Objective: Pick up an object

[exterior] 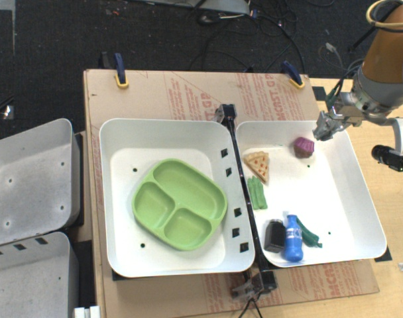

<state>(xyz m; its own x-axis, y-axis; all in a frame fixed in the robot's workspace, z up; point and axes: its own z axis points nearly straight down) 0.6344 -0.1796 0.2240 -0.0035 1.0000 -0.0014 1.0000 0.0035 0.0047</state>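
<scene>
At two o'clock of the purple object (304,146) hangs the gripper (323,130), its spread untellable; the thing is probably light, rounded, best pinched across its middle.

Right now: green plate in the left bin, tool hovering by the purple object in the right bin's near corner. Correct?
Not quite. The camera view shows the purple object near the right bin's far edge, not its near corner. The green plate is in the left bin, and the tool is beside the purple object.
</scene>
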